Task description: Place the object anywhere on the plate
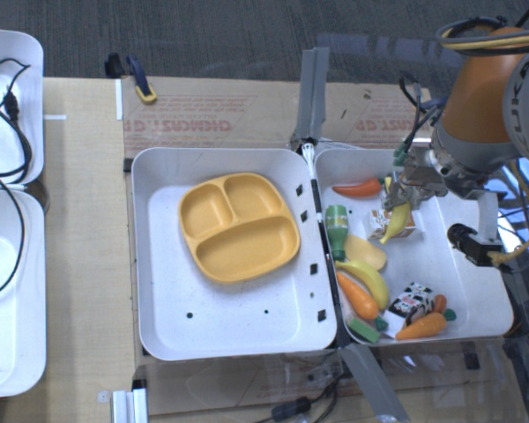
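The left bin [159,263] holds only the plate [239,226], a yellow one with three sections, lying flat near the middle. The right bin [476,298] is crowded with toy food: a red chili [357,188], a green bottle [336,225], a pale wedge [367,254], a banana [367,277], two carrots [359,297], and a black-and-white cow piece [412,301]. My claw [399,208] hangs over the upper part of that bin, pinching a small yellow banana-shaped piece [397,221] that dangles from my fingers [409,186], well apart from the plate.
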Controlling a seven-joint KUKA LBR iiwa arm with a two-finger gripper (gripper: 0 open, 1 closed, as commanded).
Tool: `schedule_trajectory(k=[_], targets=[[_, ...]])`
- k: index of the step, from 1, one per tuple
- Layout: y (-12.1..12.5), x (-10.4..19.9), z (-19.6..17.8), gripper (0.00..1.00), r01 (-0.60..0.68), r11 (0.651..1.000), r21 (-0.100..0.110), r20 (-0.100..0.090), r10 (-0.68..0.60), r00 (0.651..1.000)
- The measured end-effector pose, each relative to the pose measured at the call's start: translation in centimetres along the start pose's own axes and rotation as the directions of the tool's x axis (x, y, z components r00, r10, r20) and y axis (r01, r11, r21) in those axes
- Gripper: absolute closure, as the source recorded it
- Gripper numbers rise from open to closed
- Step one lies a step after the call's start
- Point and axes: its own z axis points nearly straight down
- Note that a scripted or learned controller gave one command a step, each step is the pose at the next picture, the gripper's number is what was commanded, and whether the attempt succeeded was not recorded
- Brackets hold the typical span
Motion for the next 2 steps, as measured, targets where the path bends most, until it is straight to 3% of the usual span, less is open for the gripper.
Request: schedule_trajectory(k=[1,2], targets=[[2.0,6.0,-2.2,1.00,0.107,0.994,-0.003,-0.001,-0.107,0.994],[2.4,12.8,-3.2,1.00,0.378,0.926,-0.003,0.001,-0.378,0.926]])
